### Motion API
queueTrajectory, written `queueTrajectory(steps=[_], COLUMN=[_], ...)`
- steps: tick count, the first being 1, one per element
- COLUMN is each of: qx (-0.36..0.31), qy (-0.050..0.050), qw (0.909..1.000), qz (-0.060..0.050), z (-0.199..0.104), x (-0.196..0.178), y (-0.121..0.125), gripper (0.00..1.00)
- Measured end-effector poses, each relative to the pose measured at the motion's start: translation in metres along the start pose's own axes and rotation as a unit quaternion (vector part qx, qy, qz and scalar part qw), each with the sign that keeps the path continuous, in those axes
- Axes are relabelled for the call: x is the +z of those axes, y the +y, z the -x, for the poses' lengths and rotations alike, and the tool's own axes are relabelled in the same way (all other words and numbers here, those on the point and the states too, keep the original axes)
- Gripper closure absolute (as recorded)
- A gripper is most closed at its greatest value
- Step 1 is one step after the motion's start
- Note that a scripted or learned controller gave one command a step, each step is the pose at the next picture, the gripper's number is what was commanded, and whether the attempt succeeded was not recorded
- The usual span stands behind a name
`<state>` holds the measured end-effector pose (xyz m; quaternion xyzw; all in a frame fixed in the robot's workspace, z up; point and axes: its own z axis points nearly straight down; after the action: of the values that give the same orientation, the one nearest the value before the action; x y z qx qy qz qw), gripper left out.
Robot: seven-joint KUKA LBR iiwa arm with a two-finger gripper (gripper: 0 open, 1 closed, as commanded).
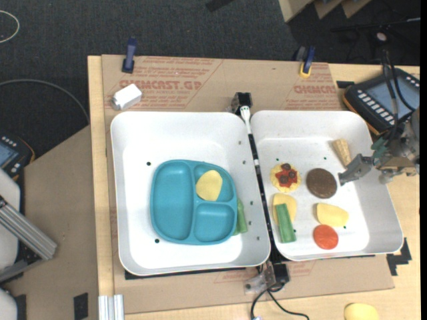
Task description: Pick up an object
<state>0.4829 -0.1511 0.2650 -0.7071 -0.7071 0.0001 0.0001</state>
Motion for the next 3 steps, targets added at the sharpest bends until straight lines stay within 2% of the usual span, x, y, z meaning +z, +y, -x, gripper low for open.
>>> queueTrajectory(steps=[1, 2, 3], qx=[0.002, 0.0, 0.001], qy=[-0.006, -0.003, 0.002], qw=[0.9999, 1.0, 1.0], qz=[0.011, 0.004, -0.005], z=[0.076, 0.073, 0.072], x=[-0.268, -0.269, -0.149], y=[-0.004, -0.003, -0.004], gripper=[0.0, 1.0, 1.0])
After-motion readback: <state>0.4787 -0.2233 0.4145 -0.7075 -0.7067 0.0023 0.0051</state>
